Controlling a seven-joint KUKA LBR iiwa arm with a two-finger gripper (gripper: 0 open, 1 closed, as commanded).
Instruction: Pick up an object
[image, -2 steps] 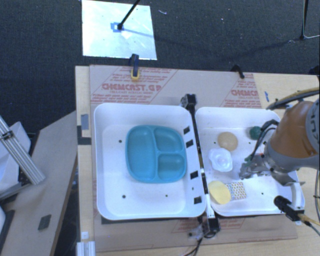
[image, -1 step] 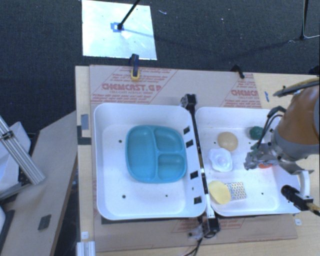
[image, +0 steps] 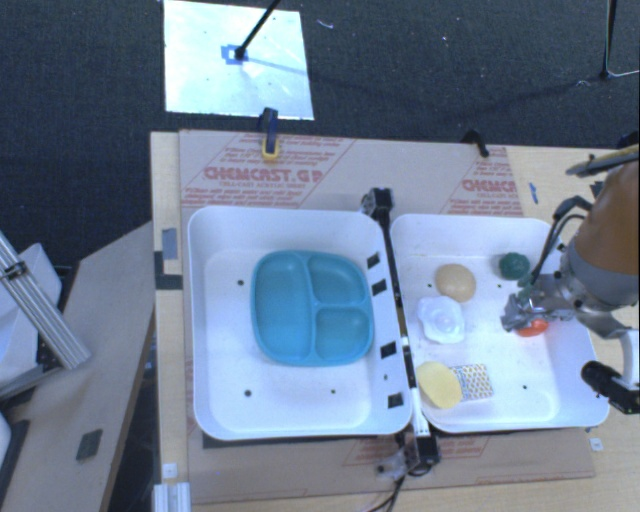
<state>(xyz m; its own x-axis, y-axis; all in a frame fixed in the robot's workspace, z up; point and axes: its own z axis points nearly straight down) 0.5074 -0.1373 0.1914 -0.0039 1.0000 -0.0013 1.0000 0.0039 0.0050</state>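
1. In the left bin (image: 215, 330) lies a blue divided plate (image: 310, 307) with three compartments, flat and near the middle. Nothing rests on it.
2. A black divider (image: 390, 300) with small clips runs between the two bins, which touch side by side.
3. The right bin (image: 480, 408) holds the loose things: a beige round object (image: 456, 281), just below it a white crumpled piece (image: 441, 319), lower a yellow round object (image: 437, 384) touching a small speckled pad (image: 475, 381), and near the far wall a dark green ball (image: 514, 265).
4. The hand (image: 522, 316) is low over the right side of this bin. Right beside its tip shows a small orange-red object (image: 535, 326), partly hidden; this seems to be the thing it goes for. I cannot tell whether the hand is released or clenched, nor whether the object is truly between its grasping parts.
5. To do this step well, I judge the hand should be centred over the orange-red object before closing, and lifted straight up and slowly. The object is small and probably smooth, so it may slip out. The green ball is near, but the other things are well apart and should not disturb.
6. The bins stand on a brown cardboard sheet (image: 330, 165) with red printing, on a pale wooden desk (image: 165, 190). A yellow clamp (image: 270, 148) holds the sheet at the far edge.
7. The floor (image: 80, 100) is dark carpet with a shiny square plate (image: 237, 60) on it.
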